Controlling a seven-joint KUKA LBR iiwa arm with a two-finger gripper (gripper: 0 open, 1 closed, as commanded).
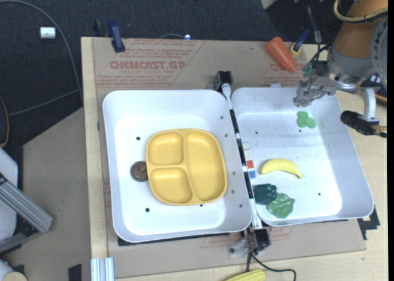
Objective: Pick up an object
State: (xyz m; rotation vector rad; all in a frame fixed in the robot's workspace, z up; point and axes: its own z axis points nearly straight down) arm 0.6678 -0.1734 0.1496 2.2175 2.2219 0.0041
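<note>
Approach step: gripper [303, 99] hung just above small green piece [306, 119] in right bin [345, 169]; finger state unreadable. Next: descend, close on piece.

The bench [154, 64] is a pale brown board with red printed letters near its far edge. It stands on a dark blue-grey carpet floor [43, 82], which has a fine speckled texture. A thin light cable [68, 45] curves over the carpet at the left and passes a small white tag [48, 32]. At the lower left corner there is a grey metal rail [21, 203], lying at a slant. A blue clamp [115, 36] grips the far left edge of the bench. The light is even and soft, with weak shadows.
</note>
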